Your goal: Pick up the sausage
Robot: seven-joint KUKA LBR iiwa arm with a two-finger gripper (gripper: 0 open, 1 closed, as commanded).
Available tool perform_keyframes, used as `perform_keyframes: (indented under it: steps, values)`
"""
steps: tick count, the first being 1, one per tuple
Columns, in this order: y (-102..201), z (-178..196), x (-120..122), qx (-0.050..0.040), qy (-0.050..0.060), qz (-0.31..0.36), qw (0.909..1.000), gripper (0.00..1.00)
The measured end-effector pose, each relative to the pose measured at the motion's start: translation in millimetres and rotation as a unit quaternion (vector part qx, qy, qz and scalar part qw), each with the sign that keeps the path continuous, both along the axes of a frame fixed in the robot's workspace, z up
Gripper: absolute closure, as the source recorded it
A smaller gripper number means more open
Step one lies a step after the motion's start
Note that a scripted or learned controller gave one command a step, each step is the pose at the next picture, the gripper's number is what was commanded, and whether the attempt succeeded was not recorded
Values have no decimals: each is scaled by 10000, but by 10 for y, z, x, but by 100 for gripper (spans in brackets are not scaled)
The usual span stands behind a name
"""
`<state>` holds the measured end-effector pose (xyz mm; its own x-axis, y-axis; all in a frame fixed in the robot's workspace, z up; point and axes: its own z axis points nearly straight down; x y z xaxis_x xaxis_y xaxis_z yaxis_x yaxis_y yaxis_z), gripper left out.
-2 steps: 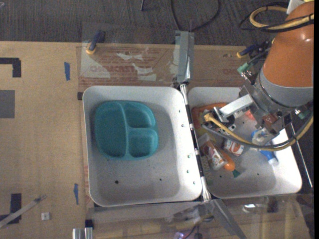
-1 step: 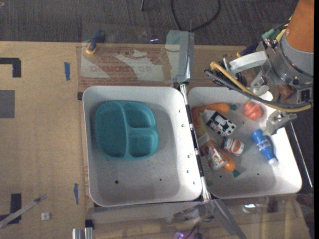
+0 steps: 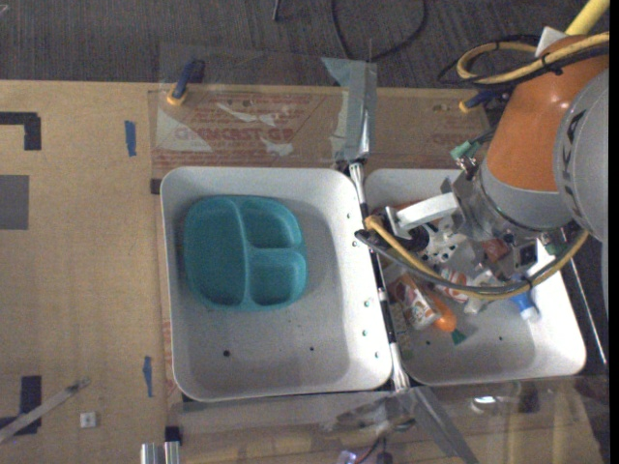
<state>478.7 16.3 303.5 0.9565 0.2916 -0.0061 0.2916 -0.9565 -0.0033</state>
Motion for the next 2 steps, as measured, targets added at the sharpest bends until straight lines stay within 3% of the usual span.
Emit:
perform_keyframes:
  steps: [1, 2]
  values:
    - [-82, 1282, 11, -7, -22, 1330, 9911, 0]
    - [144, -852, -3, 0, -6, 287, 9996, 0]
